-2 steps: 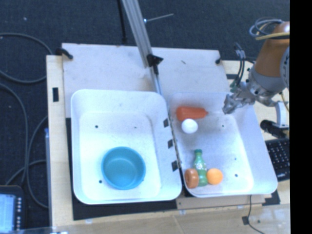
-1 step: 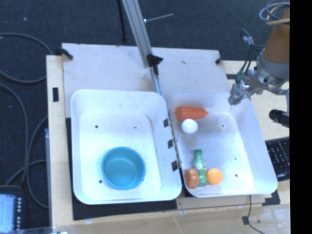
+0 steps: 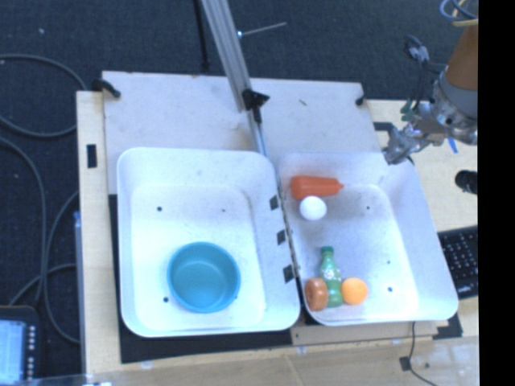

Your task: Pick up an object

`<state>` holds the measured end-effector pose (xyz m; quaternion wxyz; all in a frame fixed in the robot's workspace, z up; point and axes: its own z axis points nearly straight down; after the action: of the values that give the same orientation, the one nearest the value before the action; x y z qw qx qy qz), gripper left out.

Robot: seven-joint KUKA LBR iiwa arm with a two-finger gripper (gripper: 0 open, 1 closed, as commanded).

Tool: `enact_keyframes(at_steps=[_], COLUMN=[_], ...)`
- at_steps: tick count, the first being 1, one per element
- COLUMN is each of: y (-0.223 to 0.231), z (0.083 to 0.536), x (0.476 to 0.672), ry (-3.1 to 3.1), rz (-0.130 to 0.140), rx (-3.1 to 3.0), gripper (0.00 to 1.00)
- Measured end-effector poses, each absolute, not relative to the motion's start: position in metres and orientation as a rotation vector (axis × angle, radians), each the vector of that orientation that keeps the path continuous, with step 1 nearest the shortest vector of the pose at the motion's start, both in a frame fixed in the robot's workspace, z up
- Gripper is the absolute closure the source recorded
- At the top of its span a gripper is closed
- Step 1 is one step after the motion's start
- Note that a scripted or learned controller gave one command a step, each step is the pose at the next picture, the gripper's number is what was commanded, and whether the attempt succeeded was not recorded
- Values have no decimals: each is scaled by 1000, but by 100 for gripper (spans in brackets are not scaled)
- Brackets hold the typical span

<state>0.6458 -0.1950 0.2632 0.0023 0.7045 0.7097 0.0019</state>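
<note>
In the right bin: brown ball, green bottle, orange ball at 6 o'clock; white egg, orange carrot at 11. Nothing picked yet. Gripper over the 1 o'clock rim, finger state can't tell.
</note>
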Motion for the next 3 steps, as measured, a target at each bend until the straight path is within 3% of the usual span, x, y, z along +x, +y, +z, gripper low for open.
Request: enact_keyframes(at_steps=[3], y=[-45], z=[264], x=[611], ry=[2234], rz=[1], rx=[2214], gripper=[100])
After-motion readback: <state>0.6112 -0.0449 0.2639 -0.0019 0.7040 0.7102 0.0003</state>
